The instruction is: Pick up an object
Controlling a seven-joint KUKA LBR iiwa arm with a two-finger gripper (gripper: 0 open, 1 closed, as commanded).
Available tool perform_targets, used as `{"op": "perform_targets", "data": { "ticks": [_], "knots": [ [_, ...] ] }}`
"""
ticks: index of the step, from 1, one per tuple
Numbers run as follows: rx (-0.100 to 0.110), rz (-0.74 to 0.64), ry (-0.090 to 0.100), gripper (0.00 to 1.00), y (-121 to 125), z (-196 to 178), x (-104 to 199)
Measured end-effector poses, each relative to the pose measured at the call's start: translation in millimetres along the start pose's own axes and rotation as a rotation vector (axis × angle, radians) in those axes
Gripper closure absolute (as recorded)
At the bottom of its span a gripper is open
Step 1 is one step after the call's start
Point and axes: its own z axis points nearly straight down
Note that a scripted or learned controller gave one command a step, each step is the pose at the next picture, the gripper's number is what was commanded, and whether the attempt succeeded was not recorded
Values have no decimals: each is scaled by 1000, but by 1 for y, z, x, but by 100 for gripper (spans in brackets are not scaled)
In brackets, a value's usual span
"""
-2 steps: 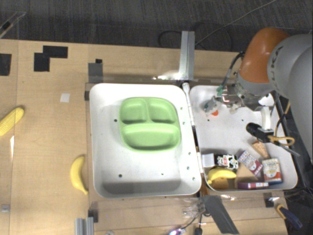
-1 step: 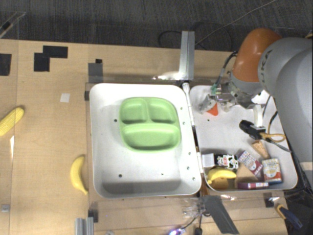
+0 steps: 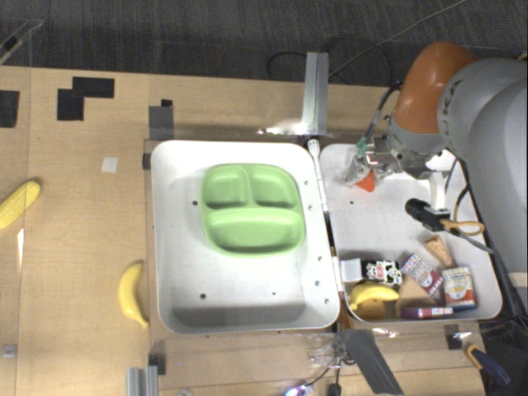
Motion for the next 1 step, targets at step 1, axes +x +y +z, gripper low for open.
{"op": "perform_targets", "data": {
  "ticks": [1],
  "knots": [
    [5,-65,-1,100,-21,-134,65]
  ]
}}
